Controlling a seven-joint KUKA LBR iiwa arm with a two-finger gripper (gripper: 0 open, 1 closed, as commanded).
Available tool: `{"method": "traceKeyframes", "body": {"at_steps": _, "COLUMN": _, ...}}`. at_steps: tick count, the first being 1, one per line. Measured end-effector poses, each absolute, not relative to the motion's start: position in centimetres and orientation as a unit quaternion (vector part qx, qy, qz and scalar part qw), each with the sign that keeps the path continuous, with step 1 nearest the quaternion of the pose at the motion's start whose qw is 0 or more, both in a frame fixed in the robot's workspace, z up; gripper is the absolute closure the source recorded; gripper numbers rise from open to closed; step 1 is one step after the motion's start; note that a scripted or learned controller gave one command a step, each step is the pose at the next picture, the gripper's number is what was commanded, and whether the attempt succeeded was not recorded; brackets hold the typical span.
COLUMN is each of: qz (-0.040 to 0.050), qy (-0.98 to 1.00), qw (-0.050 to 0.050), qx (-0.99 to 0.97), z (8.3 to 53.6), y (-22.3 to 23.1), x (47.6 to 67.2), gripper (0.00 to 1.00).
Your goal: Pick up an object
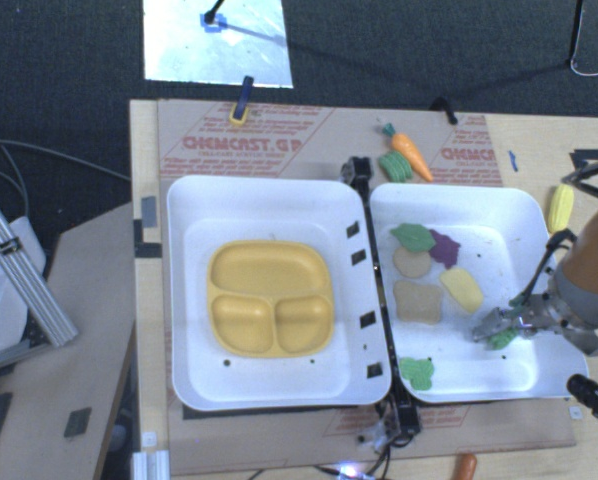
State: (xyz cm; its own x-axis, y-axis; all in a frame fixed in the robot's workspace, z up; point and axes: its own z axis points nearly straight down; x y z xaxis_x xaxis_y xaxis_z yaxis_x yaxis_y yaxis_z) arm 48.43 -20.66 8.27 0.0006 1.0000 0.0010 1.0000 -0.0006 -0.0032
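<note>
The end effector (491, 329) is seen low in the right bin (519, 208), its fingers closed around a small green object (502, 339). Just to its left a yellow piece (462, 289) and a tan slab (418, 302) are found; farther left, in the other bin (189, 218), a yellow divided tray (271, 297) is set on the surface (309, 133).

Dark carpet floor (59, 58), pale reflective panel (217, 28), wooden bench (144, 218).
</note>
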Motion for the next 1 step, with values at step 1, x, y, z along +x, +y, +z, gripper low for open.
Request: {"method": "traceKeyframes", "body": {"at_steps": 1, "qz": -0.0010, "qy": -0.708, "qw": -0.002, "qx": -0.707, "z": 9.53, "y": -20.67, "x": 48.78, "gripper": 1.00}}
